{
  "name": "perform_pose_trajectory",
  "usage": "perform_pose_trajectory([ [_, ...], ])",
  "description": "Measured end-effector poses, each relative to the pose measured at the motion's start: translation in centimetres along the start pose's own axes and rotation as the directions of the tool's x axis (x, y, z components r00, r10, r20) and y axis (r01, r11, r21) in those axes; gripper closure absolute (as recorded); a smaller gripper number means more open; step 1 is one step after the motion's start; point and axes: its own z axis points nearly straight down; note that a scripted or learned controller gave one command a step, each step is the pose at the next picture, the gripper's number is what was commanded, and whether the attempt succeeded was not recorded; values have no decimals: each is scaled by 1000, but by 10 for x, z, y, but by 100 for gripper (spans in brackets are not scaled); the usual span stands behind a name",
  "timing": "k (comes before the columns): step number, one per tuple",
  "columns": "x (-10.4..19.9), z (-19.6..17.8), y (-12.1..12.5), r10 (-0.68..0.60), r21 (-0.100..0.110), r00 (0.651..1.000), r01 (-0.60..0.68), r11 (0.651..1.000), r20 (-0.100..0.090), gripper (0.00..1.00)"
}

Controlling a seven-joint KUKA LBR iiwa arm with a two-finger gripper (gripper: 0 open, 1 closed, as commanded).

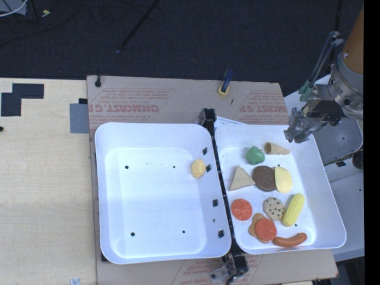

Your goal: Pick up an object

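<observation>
My tool [297, 132] hangs at the 1 o'clock corner of the right bin [332, 218], above its rim; can't tell its grip state, nothing seen held; my arm comes in from 3 o'clock. Right bin holds the toy food: cone [276, 149] just at 8 o'clock of the tool, green piece [255, 155] beside it; tan wedge [240, 179], brown disc [264, 178] and yellow piece [283, 180] touching in a row mid-bin; red disc [241, 209], cookie [273, 208], corn [293, 209] below; tomato slice [265, 230] and sausage [290, 240] at 6 o'clock. Left bin [113, 189] has one yellow lump [198, 169] at its 3 o'clock wall; both bins sit on the counter [41, 189].
</observation>
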Motion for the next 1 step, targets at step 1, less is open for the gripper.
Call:
perform_pose_trajectory([
  [1, -8, 174, -46, 4, 12, 1000, -4, 1000, -1, 100],
])
